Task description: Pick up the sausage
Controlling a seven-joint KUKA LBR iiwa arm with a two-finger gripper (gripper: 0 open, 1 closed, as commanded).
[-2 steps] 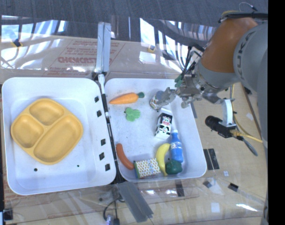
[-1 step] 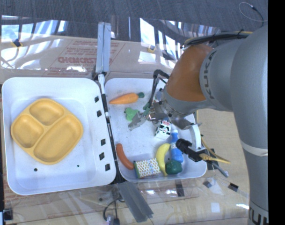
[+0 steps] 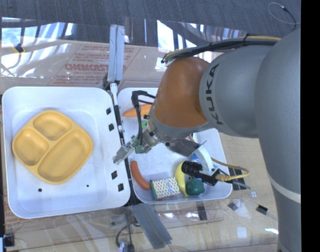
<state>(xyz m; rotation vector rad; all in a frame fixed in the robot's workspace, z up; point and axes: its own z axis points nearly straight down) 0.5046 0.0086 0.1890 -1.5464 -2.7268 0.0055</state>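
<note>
Arm (image 3: 238, 88) is nearest us, a grey body with an orange band filling the right and centre of the frame, reaching in over the right bin (image 3: 158, 164). Its end effector (image 3: 131, 147) hangs at that bin's left wall, about mid-height of the frame. We cannot tell if it is wide or narrow, and we see nothing held in it.

The sausage (image 3: 140, 176) is orange-red and lies flat on the right bin's floor, lower left part, slanted, close to the left wall. It sits just below the end effector in the frame and apart from it.

Just right of the sausage is a speckled block (image 3: 165, 188), near but not clearly touching. Next right is a yellow round thing (image 3: 181, 184), with a green thing (image 3: 196, 188) pressed against it; all three sit along the bin's lower edge. An orange piece (image 3: 134, 111) lies in the upper left of the same bin, partly under the arm.

The left bin (image 3: 23, 104) holds a yellow three-compartment plate (image 3: 52, 146) at left centre, lying flat. Both bins sit on the worktop (image 3: 60, 70).
</note>
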